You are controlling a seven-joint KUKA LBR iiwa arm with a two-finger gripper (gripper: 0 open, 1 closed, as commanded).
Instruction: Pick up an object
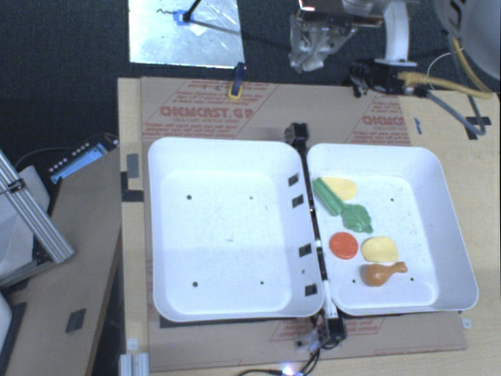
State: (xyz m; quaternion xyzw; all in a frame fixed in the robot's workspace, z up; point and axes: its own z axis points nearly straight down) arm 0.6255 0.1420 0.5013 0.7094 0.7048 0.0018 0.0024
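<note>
The right bin [438, 202] holds several toy foods along its left side. A green vegetable [342, 207] lies slanted beside a pale yellow piece [341, 187]. Below them sit a red-orange disc [344, 245], a yellow lump [380, 249] and a brown drumstick [382, 273]. My gripper [308, 57] hangs high above the bench at the top of the view, well behind both bins and far from every toy. I see nothing between its fingers.
The left bin [227, 225] adjoins the right one along a black-clipped seam [309, 218]. A shiny metal sheet [186, 20] lies at the back left. A yellow and blue clamp [236, 83] stands on the cardboard base.
</note>
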